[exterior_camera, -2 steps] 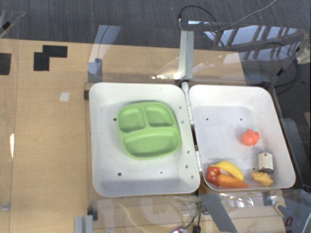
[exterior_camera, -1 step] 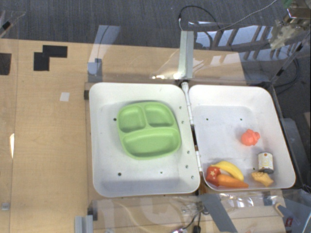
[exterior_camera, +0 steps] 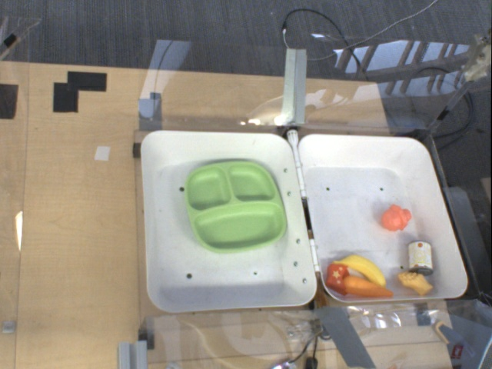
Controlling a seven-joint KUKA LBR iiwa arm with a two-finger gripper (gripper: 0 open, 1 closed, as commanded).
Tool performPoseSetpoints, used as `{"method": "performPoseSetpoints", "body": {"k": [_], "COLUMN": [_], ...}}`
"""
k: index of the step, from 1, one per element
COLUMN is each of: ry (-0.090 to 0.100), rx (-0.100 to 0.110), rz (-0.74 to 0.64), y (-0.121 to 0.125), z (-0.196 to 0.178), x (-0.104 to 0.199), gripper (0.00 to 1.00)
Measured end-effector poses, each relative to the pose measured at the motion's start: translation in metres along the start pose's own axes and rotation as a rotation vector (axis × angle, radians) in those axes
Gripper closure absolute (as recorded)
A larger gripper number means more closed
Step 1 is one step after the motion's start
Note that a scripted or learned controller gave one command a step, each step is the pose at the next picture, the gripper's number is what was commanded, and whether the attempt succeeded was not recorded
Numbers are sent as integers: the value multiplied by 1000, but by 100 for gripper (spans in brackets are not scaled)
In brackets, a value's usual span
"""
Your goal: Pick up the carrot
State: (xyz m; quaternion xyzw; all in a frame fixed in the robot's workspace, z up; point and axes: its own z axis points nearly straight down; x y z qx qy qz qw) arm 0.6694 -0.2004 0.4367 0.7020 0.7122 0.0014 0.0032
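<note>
- Two shallow white bins are sitting side by side on the wooden bench (exterior_camera: 69, 229), occupying the centre and right of the frame.
- The left bin (exterior_camera: 165, 283) is holding a green divided plate (exterior_camera: 234, 206), which is lying flat near the bin's middle, with two small compartments toward the top of the frame and one large compartment toward the bottom.
- The right bin (exterior_camera: 361, 160) is holding all the loose items, and these are gathering along its lower edge and right side.
- The carrot (exterior_camera: 367, 287) is lying on its side in the lower left corner of the right bin, with its long axis running roughly left to right along the bin's bottom wall.
- A yellow banana (exterior_camera: 364, 267) is lying just above the carrot and appearing to touch it.
- A red item (exterior_camera: 337, 274) is sitting at the carrot's left end, against the corner of the bin; its identity cannot be determined.
- A yellow-brown item (exterior_camera: 416, 283) is resting in the lower right of the same bin, well to the right of the carrot.
- A small can (exterior_camera: 420, 257) is lying just above that item.
- An orange-pink lumpy item (exterior_camera: 396, 218) is sitting apart from the others, toward the right middle of the bin.
- Gripper finger state: cannot be determined.
</note>
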Motion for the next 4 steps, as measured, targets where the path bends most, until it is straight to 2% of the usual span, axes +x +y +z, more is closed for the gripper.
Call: {"method": "performPoseSetpoints", "body": {"k": [1, 2, 3, 4], "ry": [-3, 2, 0, -2], "rx": [-7, 0, -1, -7], "rz": [-7, -245, 110, 102], "y": [1, 1, -3, -2], "z": [-13, 3, -1, -14], "x": [2, 68, 25, 27], "gripper": [100, 100, 100, 100]}}
